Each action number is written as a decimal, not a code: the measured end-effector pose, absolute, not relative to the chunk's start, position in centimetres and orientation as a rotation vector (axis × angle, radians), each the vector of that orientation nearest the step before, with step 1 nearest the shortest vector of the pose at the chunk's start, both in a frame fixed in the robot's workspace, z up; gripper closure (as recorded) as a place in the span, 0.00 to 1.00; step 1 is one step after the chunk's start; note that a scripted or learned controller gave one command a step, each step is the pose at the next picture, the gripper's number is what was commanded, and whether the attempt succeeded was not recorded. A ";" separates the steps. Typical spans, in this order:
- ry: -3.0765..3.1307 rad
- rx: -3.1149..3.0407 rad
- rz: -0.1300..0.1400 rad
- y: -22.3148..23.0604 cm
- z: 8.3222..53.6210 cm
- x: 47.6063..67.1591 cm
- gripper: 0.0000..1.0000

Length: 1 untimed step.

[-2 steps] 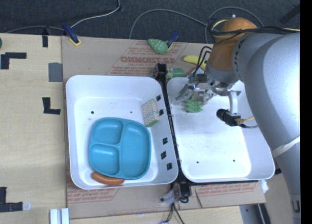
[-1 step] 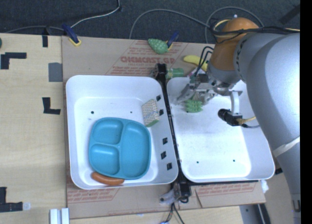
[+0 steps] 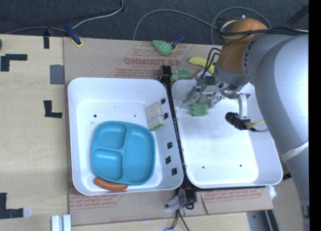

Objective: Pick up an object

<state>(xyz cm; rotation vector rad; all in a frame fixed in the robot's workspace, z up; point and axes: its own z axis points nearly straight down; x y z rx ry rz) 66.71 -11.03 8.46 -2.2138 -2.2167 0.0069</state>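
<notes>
Arm over the right bin, fingers at a small green object.

The gripper (image 3: 203, 97) hung in the upper left part of the right bin (image 3: 220, 172), its fingers (image 3: 192, 96) pointing down and to the left; whether they were spread or closed could not be told from this slanted view. A small green object (image 3: 199, 109) lay on the bin floor just below them, possibly touching the tips. The left bin (image 3: 80, 99) held a blue divided plate (image 3: 123, 152), an orange sausage-shaped piece (image 3: 110, 185) at the plate's lower edge, and a pale checked block (image 3: 155, 115) near the bin's upper right wall. On the bench (image 3: 30, 139) above the bins lay a green knobbly item (image 3: 162, 46) and a yellow item (image 3: 199, 62).
</notes>
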 end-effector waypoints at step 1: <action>-2.225 -2.221 0.000 -11.6 8.6 66.0 0.00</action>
